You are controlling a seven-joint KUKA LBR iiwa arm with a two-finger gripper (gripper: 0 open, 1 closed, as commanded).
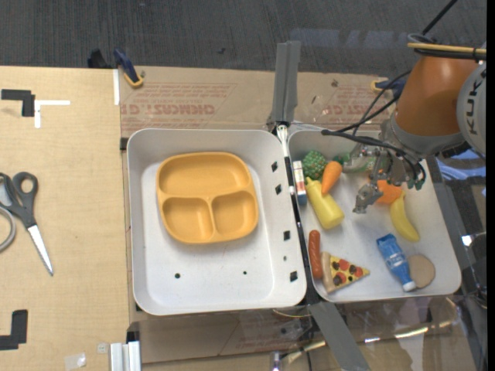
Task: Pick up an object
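My gripper (377, 194) hangs over the upper middle of the right bin (445, 230), below the orange band of the arm. An orange object (390, 192) lies right under it, partly hidden by the gripper body. Whether it is touching the gripper is unclear. Close by are a banana (404, 219) just below, a carrot (331, 176) and a broccoli piece (313, 163) to the left, and a yellow bottle (323, 205).
The right bin also holds a sausage (314, 253), a pizza slice (344, 271), a blue bottle (396, 261) and a brown disc (422, 269). An orange divided plate (207, 196) lies in the left bin (139, 230). Scissors (27, 215) rest on the bench at left.
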